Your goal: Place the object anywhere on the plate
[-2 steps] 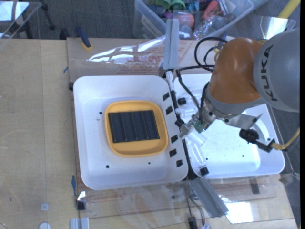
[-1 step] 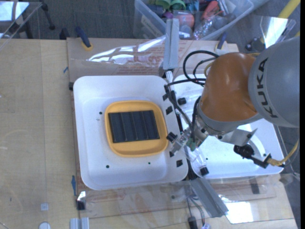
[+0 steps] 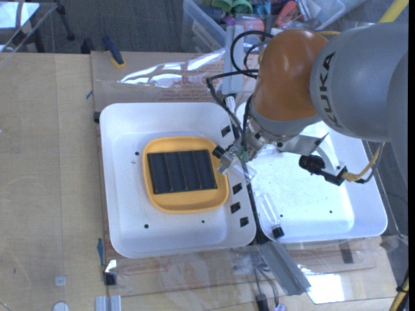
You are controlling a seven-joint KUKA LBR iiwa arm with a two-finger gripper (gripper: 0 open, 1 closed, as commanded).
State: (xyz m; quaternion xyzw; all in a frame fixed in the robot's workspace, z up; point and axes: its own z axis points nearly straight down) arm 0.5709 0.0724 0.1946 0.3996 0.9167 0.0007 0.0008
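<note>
Looming nearest the lens, the arm (image 3: 363, 63) is reaching in over the right bin (image 3: 363, 206), its orange band (image 3: 288, 70) sitting up and to the right of the plate (image 3: 155, 196). The plate, yellow with a dark ribbed centre, is lying in the left bin (image 3: 123, 173), and both bins are resting on the table (image 3: 45, 173).

The pincer (image 3: 235, 155) is hanging just beside the plate's right rim, over the seam between the two bins. The wrist and cables are hiding its tip, so I cannot tell whether it is clenched, released or grasping anything. A small pale-green scrap is showing at that tip, and it may be the object, though it is too small to be sure. A clear tube (image 3: 267, 207) is lying in the right bin, below and to the right of the plate, and it could equally be the task's thing.

By my reading, the carry toward the plate is in hand, with nothing resting on the plate yet. The next move is calling for a short shift left, so that the pincer is standing over the ribbed centre, then a lowering and a release. The risk is letting go too early, dropping the load onto the rim or into the seam.
</note>
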